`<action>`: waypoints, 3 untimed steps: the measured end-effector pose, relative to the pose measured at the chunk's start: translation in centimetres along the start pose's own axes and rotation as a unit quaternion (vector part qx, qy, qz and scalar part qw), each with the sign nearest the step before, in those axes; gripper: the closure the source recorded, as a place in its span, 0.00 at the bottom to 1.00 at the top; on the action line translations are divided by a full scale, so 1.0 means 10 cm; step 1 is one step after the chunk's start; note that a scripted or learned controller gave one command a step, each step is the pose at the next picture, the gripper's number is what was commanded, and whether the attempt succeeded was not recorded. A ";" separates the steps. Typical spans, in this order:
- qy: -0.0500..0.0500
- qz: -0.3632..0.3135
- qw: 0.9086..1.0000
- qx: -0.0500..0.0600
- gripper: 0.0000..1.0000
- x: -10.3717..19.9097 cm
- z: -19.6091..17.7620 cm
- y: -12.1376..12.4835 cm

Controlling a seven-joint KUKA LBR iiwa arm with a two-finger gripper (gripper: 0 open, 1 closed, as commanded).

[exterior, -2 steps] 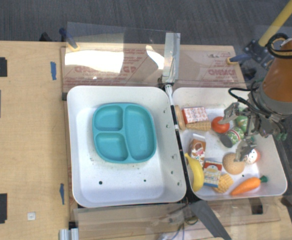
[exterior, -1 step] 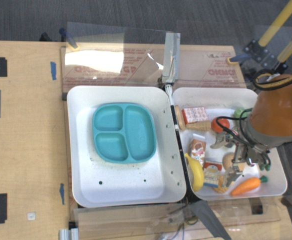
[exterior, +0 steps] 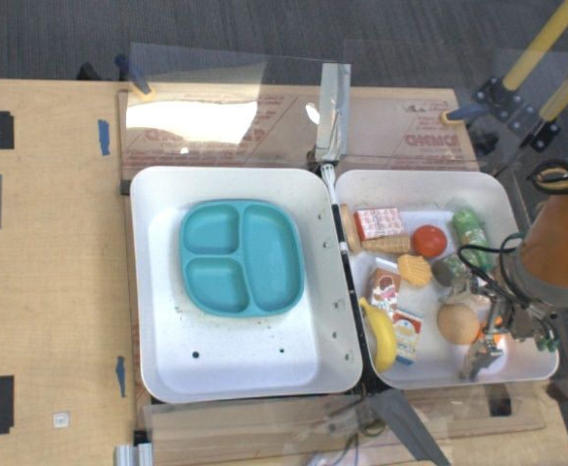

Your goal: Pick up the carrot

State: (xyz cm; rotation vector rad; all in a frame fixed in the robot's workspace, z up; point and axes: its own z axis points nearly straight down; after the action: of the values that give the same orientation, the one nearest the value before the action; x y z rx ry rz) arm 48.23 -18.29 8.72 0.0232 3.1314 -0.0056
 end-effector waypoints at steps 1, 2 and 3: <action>0.000 -0.006 1.000 -0.001 0.00 0.00 0.00 0.02; 0.000 -0.006 1.000 -0.001 0.00 0.00 0.00 0.00; 0.000 -0.024 1.000 -0.001 0.00 -0.01 0.00 0.02</action>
State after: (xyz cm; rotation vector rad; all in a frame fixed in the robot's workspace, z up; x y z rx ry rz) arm 48.34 -18.14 8.71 -0.0526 3.1303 -0.0028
